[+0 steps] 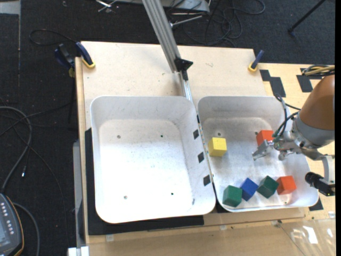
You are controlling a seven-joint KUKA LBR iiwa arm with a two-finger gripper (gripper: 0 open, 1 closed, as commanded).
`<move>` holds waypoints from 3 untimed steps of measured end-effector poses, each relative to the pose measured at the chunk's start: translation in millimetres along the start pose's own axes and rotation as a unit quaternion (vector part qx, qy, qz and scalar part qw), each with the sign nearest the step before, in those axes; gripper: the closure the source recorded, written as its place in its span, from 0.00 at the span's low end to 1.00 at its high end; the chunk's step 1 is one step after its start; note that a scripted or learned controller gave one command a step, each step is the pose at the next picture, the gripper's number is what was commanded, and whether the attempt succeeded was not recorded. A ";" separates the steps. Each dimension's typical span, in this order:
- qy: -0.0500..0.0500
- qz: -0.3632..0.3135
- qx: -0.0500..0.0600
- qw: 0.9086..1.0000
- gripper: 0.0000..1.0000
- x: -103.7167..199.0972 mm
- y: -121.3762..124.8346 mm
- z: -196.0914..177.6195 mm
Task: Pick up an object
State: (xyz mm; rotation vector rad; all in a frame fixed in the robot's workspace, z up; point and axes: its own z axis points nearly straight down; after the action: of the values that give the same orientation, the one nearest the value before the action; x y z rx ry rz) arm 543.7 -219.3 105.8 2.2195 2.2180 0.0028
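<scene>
My gripper reaches in from the right, low over the right bin. An orange cube lies just behind its tip, touching or nearly touching it; I cannot tell whether the cube is held. A yellow cube sits to the left of the gripper, near the bin's left wall. Along the bin's front edge lie a green cube, a blue cube, a second green cube and a second orange cube.
The left bin stands beside the right one, their walls meeting at the middle. A slanted metal rail rises from behind the bins. Clamps sit at the board's back corners.
</scene>
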 end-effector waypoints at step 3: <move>0.000 -0.004 -0.002 1.000 0.00 44.1 75.8 10.0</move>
State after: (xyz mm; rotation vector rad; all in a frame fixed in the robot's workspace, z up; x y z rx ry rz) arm 619.6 -175.2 96.1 2.2097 2.2244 0.0064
